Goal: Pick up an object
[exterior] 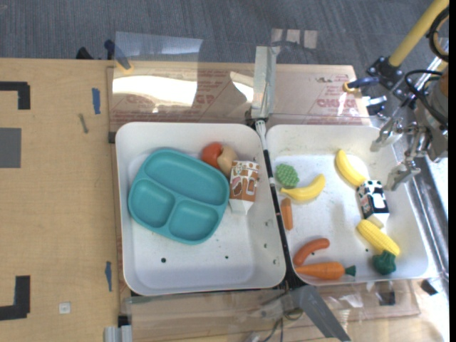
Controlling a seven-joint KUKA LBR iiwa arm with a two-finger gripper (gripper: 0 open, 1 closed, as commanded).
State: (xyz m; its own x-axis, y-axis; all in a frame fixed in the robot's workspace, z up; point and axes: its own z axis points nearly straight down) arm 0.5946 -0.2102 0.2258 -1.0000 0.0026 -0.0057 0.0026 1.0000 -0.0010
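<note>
**End effector at right edge, both bins loaded**

End effector [410, 144] sits at the right edge of the frame, over the upper right rim of the right bin [313, 137]; can't tell how its jaws stand, cables and metal parts clutter it. Nothing seen between them.

Right bin, candidates to pick: banana [306, 189] centre-left, touching a green round item [287, 174] on its upper left; lemon-yellow piece [350, 167] upper middle; black-and-white carton [372, 197] just below the end effector, nearest to it; corn [378, 236] just beneath the carton; dark green item [385, 263] in the lower right corner; carrot [325, 270] along the lower rim, red sausage [311, 249] just above it; small orange stick [286, 213] by the divider.

Left bin [142, 262]: teal tray [179, 195] in the middle, tomato [211, 153] and beige item [226, 160] at its upper right, brown-white carton [244, 185] tilted against the tray's right edge, near the divider.

Cardboard worktop [50, 212] on the left.
</note>
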